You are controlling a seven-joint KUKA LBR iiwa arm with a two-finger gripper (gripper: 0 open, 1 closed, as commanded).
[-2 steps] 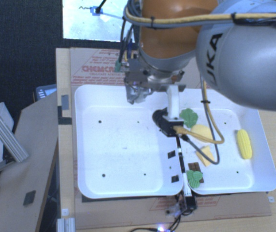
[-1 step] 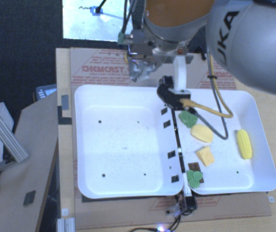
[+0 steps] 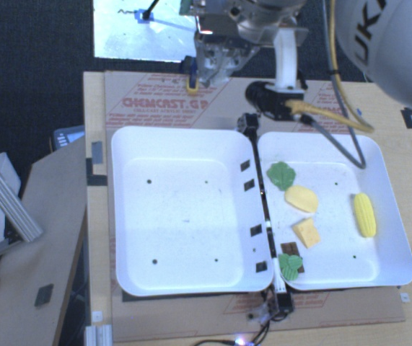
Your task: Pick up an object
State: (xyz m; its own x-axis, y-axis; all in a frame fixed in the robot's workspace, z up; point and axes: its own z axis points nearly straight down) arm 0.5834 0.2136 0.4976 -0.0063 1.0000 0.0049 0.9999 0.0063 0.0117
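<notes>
Camera view, looking down at a slant on the bench (image 3: pixel 97 107): two shallow white bins sit side by side on a brown board (image 3: pixel 155 99) printed in red with "CHEMCAST" and further characters that look like "GP", the smaller lines beneath too fine to read; more red print on the board's right half and along its near edge is likewise illegible; the left bin (image 3: pixel 123 193) shows a bare white floor with a few small dark dots; the right bin (image 3: pixel 389 193) holds the pickable objects: a green leafy piece (image 3: pixel 281 174) near the bins' shared edge, a pale yellow rounded piece (image 3: pixel 301 199) just below it, an orange-yellow cheese-like wedge (image 3: pixel 307 233) lower still, a yellow corn cob (image 3: pixel 364 215) lying well apart toward the right wall, and a second green leafy piece (image 3: pixel 290 265) resting against a small brown block (image 3: pixel 289 249) at the near corner; the gripper (image 3: pixel 209 67) hangs above the board beyond the left bin's far edge, well apart from every object; whether its jaws are open or closed cannot be told, and nothing is seen held in them; the grey arm (image 3: pixel 386 27) at upper right carries large letters reading "UK", cut off by the frame; yellow and grey cables (image 3: pixel 335 117) trail across the right bin's far rim.
</notes>
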